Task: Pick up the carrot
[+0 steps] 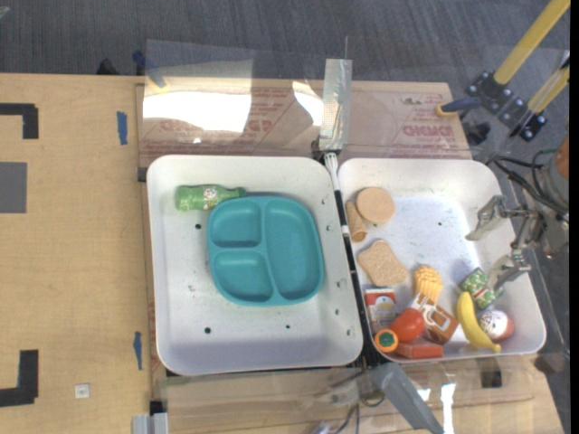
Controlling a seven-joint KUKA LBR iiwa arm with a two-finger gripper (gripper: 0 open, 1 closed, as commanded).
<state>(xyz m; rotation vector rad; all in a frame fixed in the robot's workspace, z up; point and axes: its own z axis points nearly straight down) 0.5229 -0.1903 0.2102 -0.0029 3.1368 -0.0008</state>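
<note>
The carrot [412, 350] lies along the front wall of the right bin [425, 172], an orange-red stick on its side with a round orange end [387, 339] (ringed in green) at its left. A red tomato [409, 325] sits just behind it, touching or nearly so. Left of that is a small red and white carton [379, 301], and behind it a slice of bread [384, 263]. An ear of corn [428, 284] stands to the right of the bread, with a banana [472, 322] further right, curving toward the front corner beside a white and red ball-like item [497, 325]. At the back of the bin are a round tan bun [374, 205] and a smaller tan piece [355, 221].

The gripper [507, 242] hangs over the right side of this bin, well apart from the carrot, its metal fingers [489, 213] spread apart with nothing between them.

The left bin [172, 333] holds a teal divided plate [265, 247] and a green bottle [207, 196] lying behind it.
</note>
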